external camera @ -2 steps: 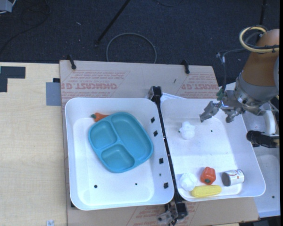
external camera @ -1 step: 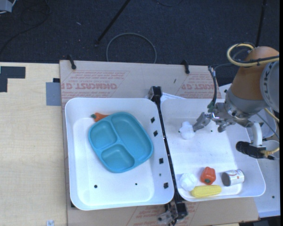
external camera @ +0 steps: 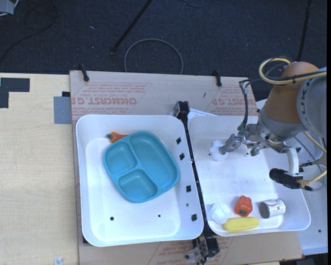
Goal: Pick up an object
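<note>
Readable text, my view from the overhead camera: red printed lettering on the cardboard sheet (external camera: 133, 95) under the two bins, upside down to me and repeated behind both bins. I cannot make out the words with confidence. The small can (external camera: 273, 207) in the right bin (external camera: 298, 225) carries a label, too small to read.

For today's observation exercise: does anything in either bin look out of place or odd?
One thing: an orange object in the left bin is mostly tucked under the far-left edge of the blue divided plate, with a small bit peeking out. The right bin's items lie loose along its near edge, nothing spilled or broken.
</note>
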### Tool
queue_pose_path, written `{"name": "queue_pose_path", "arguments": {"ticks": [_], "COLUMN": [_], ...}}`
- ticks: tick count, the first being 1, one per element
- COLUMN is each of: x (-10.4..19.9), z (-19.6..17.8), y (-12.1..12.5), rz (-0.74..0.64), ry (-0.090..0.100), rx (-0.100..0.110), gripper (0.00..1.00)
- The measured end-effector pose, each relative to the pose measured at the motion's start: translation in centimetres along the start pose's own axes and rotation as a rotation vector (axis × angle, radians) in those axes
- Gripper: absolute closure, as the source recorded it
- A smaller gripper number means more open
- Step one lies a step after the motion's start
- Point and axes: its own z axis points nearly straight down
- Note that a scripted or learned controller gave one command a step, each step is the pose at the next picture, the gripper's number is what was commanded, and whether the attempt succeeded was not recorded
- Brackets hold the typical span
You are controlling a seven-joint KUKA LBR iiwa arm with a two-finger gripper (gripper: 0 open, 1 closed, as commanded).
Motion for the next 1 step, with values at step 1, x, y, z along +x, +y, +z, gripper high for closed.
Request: {"name": "queue_pose_path", "arguments": {"ticks": [1], "x": [-0.12], "z": [-0.85], "y": [-0.03], "rz": [0.002], "ry": [0.0], "rx": [0.001], "gripper": [1.0]}}
